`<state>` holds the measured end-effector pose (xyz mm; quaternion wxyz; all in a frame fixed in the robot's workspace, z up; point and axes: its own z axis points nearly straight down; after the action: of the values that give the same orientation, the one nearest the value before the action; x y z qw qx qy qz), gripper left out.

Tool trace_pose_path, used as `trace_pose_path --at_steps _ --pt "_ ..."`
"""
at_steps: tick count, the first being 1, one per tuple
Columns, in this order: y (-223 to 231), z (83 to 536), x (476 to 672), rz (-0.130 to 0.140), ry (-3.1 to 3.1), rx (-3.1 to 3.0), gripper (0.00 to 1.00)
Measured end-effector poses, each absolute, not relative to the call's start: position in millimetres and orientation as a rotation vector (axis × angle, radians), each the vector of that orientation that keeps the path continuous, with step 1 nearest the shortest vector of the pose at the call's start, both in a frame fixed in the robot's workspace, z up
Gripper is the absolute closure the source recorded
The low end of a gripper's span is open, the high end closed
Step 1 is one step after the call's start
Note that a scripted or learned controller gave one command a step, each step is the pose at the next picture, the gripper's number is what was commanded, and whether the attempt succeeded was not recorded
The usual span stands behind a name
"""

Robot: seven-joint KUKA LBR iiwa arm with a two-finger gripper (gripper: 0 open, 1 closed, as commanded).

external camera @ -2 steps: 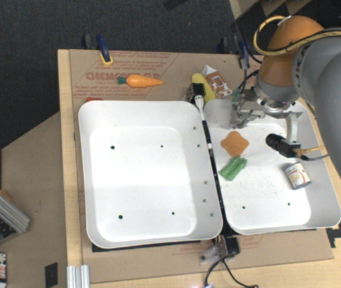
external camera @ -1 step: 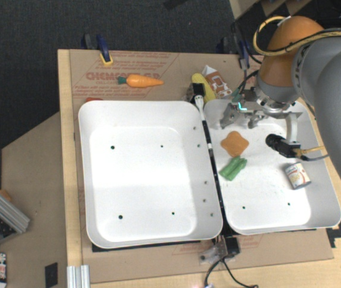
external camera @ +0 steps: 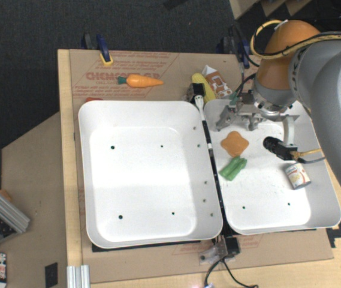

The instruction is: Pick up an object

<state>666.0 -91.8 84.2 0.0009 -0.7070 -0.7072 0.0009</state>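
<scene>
The flat orange wedge-shaped piece (external camera: pixel 235 143) lay in the right-hand shallow white bin (external camera: pixel 278 215), toward its upper left, likely the nearest candidate. At its five o'clock sat a green ridged pickle-like piece (external camera: pixel 232 168). At its twelve o'clock hung the two-finger metal gripper (external camera: pixel 240 117), seemingly poised for a descent; whether it was spread or closed could not be told, and nothing appeared between its tips.
</scene>
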Motion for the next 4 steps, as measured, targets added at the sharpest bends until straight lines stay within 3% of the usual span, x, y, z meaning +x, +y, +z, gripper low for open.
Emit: trace_pose_path --at_steps 1,2,3,4 --pt "-92 96 667.1 -0.001 -2.223 -2.223 1.0" --pt "-114 91 666.4 0.0 -2.221 -2.225 1.0" --pt "-113 91 666.7 -0.001 -2.223 -2.223 0.0" --pt "-90 85 666.5 0.001 -2.223 -2.217 0.0"
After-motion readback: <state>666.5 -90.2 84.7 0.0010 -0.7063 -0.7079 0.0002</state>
